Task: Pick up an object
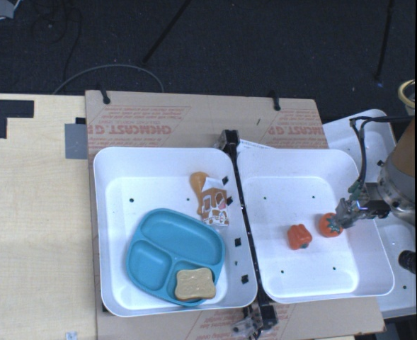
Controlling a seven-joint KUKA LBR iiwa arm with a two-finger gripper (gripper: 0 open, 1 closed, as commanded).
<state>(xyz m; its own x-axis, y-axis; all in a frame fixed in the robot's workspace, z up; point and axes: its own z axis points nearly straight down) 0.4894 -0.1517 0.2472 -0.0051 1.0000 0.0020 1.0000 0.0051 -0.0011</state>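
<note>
Orange, round and small, a toy fruit (329, 226) lies at three o'clock in the right bin (314, 283), with the gripper (345, 214) right on it; I can't tell how the fingers stand. A red pepper (299, 236) sits just beside, toward nine o'clock. I'd say centre squarely over the fruit, close only once it sits between the fingers, and lift straight, clear of the pepper.

White bins (116, 190); blue divided plate (173, 253), tan toast (195, 284); orange-red pepper (299, 236), orange tomato (328, 226)
</note>
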